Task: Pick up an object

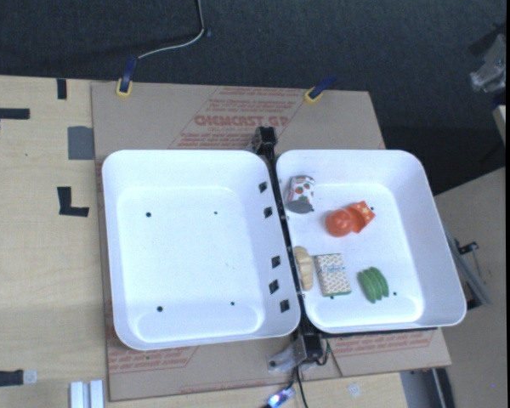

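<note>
Two shallow white bins sit side by side on a brown cardboard sheet (pixel 238 117), their inner rims touching along the centre line. The left bin (pixel 123 228) shows a bare white floor marked by four small dark dots. The right bin (pixel 425 228) holds all five objects. A small white and grey item with a red patch (pixel 300 194) lies near the bin's upper left, close to the shared rim. An orange-red object (pixel 349 218) lies to its right and slightly lower, apart from it. Along the lower half, a tan rounded piece (pixel 303 268) rests against the shared rim, with a speckled rectangular block (pixel 332 275) just beside it on the right, and a green ribbed object (pixel 374 284) near the block. The state of the end effector cannot be told from this view.
</note>
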`<control>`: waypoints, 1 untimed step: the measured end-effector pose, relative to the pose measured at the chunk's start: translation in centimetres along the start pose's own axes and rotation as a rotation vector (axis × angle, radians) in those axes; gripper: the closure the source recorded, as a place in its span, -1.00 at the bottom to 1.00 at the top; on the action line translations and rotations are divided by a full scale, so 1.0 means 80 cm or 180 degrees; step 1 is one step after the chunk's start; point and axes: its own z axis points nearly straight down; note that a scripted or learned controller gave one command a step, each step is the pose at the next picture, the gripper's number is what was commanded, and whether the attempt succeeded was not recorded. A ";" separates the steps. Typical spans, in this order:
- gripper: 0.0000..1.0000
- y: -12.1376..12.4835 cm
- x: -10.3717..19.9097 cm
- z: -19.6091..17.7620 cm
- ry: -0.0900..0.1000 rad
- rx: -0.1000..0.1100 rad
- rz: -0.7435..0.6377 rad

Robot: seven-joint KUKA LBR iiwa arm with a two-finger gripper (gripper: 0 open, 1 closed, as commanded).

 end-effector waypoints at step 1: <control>1.00 -0.062 -0.023 -0.057 0.0001 -0.0015 0.0011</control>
